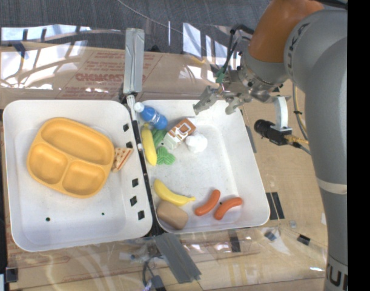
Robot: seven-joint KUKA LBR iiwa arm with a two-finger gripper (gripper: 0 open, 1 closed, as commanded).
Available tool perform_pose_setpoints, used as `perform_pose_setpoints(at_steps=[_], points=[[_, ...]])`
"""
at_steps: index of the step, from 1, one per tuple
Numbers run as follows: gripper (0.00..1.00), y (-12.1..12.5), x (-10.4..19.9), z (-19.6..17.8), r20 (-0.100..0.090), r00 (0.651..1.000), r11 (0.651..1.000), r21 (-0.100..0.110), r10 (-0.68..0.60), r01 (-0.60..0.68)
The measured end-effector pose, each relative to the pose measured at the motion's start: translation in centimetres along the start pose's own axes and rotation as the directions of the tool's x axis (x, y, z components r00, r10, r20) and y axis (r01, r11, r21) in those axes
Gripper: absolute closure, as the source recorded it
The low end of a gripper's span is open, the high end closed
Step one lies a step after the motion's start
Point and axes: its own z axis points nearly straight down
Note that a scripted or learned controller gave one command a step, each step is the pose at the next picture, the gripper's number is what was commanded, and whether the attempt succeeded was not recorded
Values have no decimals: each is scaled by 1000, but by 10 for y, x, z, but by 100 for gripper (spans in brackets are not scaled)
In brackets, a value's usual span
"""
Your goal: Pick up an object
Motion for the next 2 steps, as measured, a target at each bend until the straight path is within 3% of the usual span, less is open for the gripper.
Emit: perform_pose_setpoints(at_steps=[1, 2], points=[[0, -33, 1, 106, -1, 1000, 1000, 8, -15, 15], [0, -18, 30, 71, 1, 995, 995, -3, 103, -103]])
